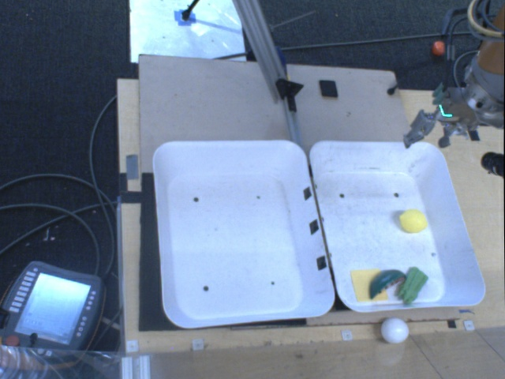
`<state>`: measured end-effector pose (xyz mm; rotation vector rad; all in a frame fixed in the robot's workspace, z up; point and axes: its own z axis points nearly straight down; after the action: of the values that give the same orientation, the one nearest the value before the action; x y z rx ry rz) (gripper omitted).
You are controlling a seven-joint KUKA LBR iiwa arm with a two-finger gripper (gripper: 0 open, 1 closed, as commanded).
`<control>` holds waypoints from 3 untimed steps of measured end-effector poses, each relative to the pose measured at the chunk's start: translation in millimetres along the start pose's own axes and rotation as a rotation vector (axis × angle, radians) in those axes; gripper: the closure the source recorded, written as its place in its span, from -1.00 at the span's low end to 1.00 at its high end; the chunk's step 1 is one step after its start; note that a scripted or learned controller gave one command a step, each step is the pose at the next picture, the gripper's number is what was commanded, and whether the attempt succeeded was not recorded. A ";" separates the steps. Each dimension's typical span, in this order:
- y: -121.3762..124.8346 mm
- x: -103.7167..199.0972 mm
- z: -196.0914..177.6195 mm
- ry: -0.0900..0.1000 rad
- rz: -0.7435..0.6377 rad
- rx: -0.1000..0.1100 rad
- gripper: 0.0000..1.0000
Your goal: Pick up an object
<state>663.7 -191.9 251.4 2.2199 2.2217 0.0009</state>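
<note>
Gripper (pixel 430 129) above right bin's (pixel 461 212) far corner, grasp state unclear; yellow ball (pixel 413 221) well apart below.

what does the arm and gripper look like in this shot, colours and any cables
The arm enters at the upper right: a grey body with an orange-brown band above the wrist. Looped pale and dark cables hang beside it. The gripper is a small grey metal assembly with dark parts and a tiny cyan light or mark near its base. Its finer details are too small to tell.
</note>
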 end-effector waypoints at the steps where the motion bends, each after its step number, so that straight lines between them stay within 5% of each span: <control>1: 0.0 0.0 0.0 0.000 0.000 0.000 -1.00; 3: -13.4 5.9 114.3 0.001 0.001 0.004 -1.00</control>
<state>650.4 -186.1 137.1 2.2230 2.2236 -0.0026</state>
